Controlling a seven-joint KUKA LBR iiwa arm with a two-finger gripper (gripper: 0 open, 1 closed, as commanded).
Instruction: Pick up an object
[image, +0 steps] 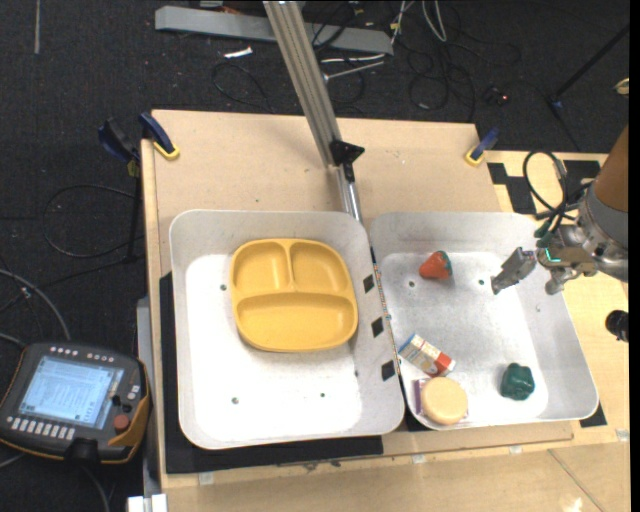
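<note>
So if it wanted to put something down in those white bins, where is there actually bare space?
The right bin is barest in its middle, between the strawberry above and the green object below. Its lower-left corner is crowded by the small carton and the round cream-coloured object. In the left bin, the yellow divided plate leaves a bare strip below it.

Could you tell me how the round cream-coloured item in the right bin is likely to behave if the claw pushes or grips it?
The round cream item looks smooth and disc-like, so it may slip from a pinch. It lies flat, so it will probably slide, not roll. It touches the small carton, which would likely move with it.
</note>
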